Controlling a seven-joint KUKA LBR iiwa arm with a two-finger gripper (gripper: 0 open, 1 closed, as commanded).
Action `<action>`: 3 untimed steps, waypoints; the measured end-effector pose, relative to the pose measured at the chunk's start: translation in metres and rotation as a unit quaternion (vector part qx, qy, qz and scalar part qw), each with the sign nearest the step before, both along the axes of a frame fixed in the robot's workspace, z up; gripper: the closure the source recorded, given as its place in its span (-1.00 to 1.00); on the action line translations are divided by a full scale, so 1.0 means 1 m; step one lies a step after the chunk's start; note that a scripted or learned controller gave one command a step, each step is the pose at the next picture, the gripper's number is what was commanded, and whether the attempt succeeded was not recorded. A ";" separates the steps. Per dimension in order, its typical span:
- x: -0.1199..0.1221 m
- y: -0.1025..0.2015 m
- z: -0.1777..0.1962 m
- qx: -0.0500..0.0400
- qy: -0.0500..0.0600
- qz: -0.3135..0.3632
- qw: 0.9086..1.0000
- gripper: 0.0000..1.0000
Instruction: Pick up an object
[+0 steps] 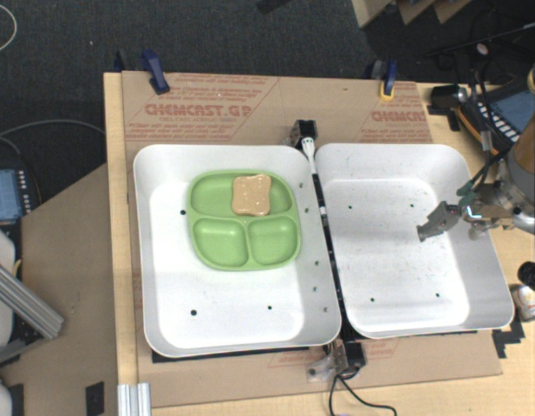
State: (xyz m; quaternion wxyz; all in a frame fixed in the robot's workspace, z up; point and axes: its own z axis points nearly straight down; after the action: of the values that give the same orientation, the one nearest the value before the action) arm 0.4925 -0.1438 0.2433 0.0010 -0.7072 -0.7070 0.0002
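Toast slice: your target, the tan toast slice [251, 195], sits in the top compartment of the green divided plate [244, 220], toward that compartment's 3 o'clock side. Looks flat, nothing on top of it.

Plate: you've got it in the left bin [163, 267], parked up toward 12 o'clock of the bin floor. One wide compartment on top, two smaller ones below; those lower two look bare green.

Left bin: white and shallow, with a few small dark dots on the floor at about 9, 7 and 5 o'clock from the plate.

Right bin: the right bin [406, 302] butts right up against the left one, rims touching along the middle seam. White floor with faint specks.

Gripper: you'll see the gripper [439, 221] over the right bin, around 3 o'clock of its floor, coming in from the right edge. It's well apart from the toast, a whole bin over at about 3 o'clock from the plate. Honestly you can't tell from this angle whether it's released or clenched, and nothing shows up in it.

Table: the table [206, 102] is a brown board with red lettering at 12 o'clock, a blue clamp [154, 71] at the 11 o'clock corner and another clamp [388, 80] near 1 o'clock.
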 end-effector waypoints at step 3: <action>-0.012 0.164 0.254 -0.001 -0.004 0.001 1.000 1.00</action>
State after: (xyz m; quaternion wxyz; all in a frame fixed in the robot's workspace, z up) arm 0.4802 0.0201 0.4973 -0.0023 -0.7066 -0.7076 -0.0019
